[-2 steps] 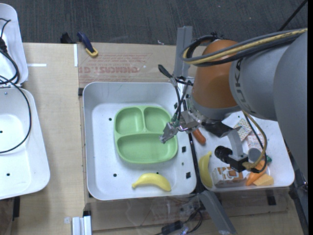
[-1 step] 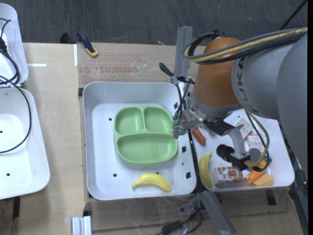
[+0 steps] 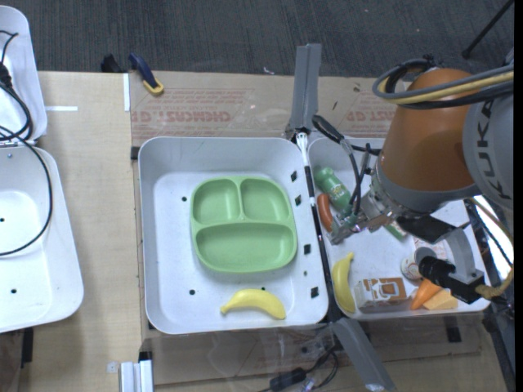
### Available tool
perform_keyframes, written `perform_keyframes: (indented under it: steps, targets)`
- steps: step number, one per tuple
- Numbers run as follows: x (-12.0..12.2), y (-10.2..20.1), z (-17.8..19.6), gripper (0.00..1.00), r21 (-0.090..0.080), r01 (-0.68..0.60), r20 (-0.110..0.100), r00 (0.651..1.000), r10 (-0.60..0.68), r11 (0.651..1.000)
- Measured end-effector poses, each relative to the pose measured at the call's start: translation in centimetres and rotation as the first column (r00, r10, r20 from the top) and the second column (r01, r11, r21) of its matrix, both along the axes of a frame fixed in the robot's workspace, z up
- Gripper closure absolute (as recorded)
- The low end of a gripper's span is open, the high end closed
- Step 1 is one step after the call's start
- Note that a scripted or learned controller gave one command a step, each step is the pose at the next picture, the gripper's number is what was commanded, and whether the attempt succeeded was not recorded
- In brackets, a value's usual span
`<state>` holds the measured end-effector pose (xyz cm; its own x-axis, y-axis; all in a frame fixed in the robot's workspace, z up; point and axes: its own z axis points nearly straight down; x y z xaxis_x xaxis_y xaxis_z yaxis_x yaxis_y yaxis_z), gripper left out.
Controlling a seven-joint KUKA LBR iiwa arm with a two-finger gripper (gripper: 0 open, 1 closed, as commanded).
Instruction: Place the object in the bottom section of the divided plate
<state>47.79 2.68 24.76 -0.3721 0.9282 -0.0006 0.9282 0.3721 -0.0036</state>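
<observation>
A: Plate (image 3: 243,224), the green divided one, sits in the left bin (image 3: 155,243); a banana (image 3: 253,303) lies just in front of it, outside its bottom section.

B: Which object is meant?

A: Unclear. A second banana (image 3: 342,282), a small carton (image 3: 384,292) and orange pieces (image 3: 431,296) lie in the right bin (image 3: 392,260).

B: And the gripper (image 3: 353,221)?

A: Low over the right bin, near a green bottle (image 3: 333,184). Looks like the picking step; next it must close on one item and carry it left. The arm (image 3: 429,137) and cables hide the jaws, so I cannot tell how they stand.
</observation>
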Motion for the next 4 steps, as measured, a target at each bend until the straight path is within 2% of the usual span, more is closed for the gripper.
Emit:
perform_keyframes:
  steps: [1,2,3,4]
  targets:
    - [-0.1,3.3,-5.7,1.0,0.002,-0.258,-0.002,0.966,0.258,0.966]
    - [0.0,10.2,-4.8,1.0,0.001,-0.272,0.001,0.962,0.272,0.962]
    - [0.1,2.9,5.6,1.0,0.0,-0.262,0.002,0.965,0.262,0.965]
    - [5.8,6.9,1.7,1.0,-0.001,-0.109,0.001,0.994,0.109,0.994]
